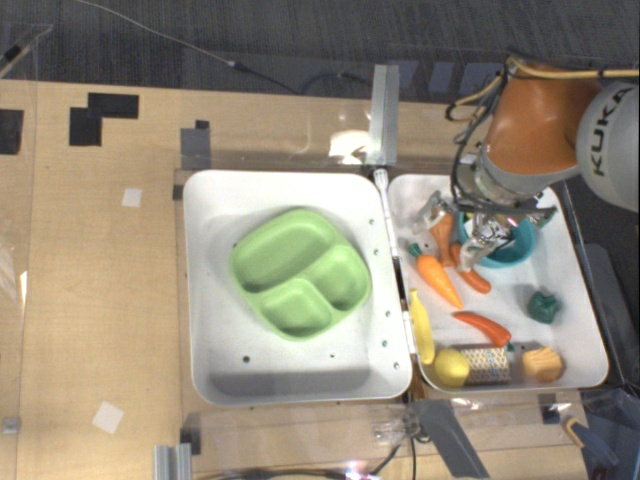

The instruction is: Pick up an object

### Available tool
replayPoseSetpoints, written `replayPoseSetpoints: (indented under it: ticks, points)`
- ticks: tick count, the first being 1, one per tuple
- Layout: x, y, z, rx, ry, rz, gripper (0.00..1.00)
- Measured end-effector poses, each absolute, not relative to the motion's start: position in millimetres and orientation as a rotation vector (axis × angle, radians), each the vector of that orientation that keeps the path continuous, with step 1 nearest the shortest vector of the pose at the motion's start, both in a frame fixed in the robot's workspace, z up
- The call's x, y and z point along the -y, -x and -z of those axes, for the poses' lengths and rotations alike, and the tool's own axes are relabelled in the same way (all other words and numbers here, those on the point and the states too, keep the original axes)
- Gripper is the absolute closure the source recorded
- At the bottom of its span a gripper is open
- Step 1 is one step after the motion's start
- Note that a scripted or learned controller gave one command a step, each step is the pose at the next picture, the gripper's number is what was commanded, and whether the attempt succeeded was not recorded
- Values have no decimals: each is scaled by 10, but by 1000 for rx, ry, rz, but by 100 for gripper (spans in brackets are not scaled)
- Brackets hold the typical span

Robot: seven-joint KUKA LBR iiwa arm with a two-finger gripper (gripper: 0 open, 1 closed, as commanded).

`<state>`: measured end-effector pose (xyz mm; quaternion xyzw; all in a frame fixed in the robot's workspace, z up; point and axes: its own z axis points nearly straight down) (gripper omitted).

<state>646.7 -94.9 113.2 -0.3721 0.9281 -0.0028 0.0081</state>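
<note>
While the end effector [478,240] is being held low in the right bin [585,298] — over the carrots [440,278] — its grip can't be told.

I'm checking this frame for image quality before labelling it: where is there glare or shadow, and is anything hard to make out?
Camera view: glare on the bench above the bins; soft shadow along the near wall of the left bin below the green divided plate; the tool is dim under the arm, its details unclear.
</note>
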Motion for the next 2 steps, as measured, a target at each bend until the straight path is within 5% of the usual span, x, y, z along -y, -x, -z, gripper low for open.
replayPoseSetpoints:
  ticks: [1,2]
  points:
    - [867,-6013,-901,-2970,975,8,0]
    - [932,-5244,-914,-2993,899,10,0]
